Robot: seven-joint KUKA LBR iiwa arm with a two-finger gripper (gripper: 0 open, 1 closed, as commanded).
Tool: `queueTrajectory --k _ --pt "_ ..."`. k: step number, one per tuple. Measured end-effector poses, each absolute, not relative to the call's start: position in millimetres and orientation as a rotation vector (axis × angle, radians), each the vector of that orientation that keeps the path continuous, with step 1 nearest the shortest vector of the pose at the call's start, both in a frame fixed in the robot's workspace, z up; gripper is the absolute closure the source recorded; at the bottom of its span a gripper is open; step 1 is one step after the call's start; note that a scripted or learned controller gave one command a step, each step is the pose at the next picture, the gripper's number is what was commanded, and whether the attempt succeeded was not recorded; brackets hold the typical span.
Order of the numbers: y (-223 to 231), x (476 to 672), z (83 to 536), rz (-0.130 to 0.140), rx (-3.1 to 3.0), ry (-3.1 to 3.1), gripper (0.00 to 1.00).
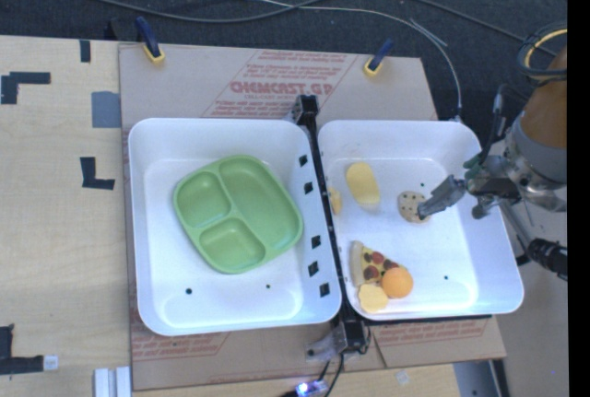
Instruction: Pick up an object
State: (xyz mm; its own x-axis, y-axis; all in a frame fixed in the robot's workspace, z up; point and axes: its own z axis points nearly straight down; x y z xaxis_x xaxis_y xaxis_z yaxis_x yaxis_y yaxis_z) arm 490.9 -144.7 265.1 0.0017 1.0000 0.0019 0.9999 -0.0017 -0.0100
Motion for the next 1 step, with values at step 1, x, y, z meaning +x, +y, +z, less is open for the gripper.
queueTrajectory --k 1 --pt "-144.5 492.6 269.3 0.001 -2.219 -2.222 0.0"
